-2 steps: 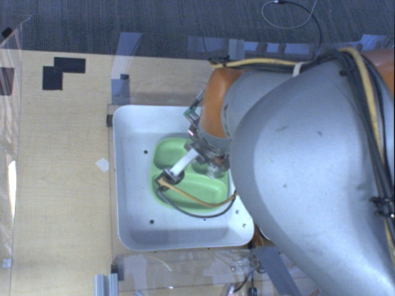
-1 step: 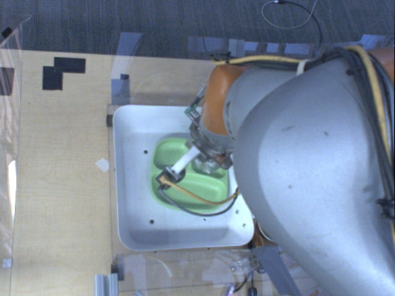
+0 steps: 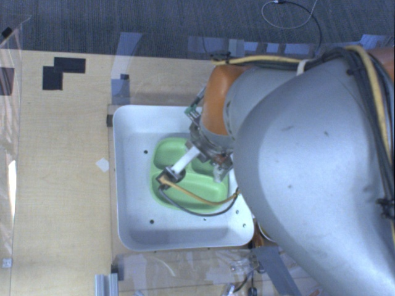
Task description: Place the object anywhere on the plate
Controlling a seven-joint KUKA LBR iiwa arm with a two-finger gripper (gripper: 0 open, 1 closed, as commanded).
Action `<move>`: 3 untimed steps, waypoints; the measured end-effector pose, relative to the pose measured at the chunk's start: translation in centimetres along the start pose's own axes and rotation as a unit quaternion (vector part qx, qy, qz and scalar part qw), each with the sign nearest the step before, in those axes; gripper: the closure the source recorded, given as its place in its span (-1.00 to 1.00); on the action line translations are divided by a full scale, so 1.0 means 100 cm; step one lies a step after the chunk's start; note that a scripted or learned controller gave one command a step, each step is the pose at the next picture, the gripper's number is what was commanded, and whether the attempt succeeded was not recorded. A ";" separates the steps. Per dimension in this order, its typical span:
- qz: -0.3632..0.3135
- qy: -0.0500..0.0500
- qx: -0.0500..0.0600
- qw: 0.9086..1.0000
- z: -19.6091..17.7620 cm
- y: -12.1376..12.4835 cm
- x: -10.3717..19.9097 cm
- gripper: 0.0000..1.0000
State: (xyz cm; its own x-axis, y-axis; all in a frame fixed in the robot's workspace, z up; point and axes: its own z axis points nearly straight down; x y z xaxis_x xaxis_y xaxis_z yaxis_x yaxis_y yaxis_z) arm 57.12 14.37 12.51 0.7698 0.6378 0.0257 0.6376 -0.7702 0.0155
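The white bin (image 3: 133, 184) has bare floor along its left side and its front, so there is room to come down there. Its low walls stand all around. The green plate (image 3: 165, 153) sits in the middle, and its left part is open from above. My big grey arm (image 3: 308, 165) covers the right side. The bench (image 3: 62, 165) on the left is flat and open.

Right part of green plate (image 3: 179, 156) covered by gripper (image 3: 213, 167) and orange-banded wrist (image 3: 216, 106), wall of white bin (image 3: 133, 184) right of the plate lost behind grey arm (image 3: 308, 165), arm itself cropped at edges right of and below the plate
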 end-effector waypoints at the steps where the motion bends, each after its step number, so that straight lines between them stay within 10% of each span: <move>1: 0.000 0.000 0.000 1.000 0.000 0.000 0.000 -1.00; 2: 0.239 -0.011 0.004 0.971 -0.072 0.041 0.033 -1.00; 3: 0.240 -0.008 0.004 0.971 -0.084 0.042 0.034 1.00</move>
State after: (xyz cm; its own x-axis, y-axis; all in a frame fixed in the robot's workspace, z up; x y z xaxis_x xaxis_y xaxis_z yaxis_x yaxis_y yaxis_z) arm 62.22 13.27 21.02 0.9786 0.2056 0.0118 0.2056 -0.9786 -0.0016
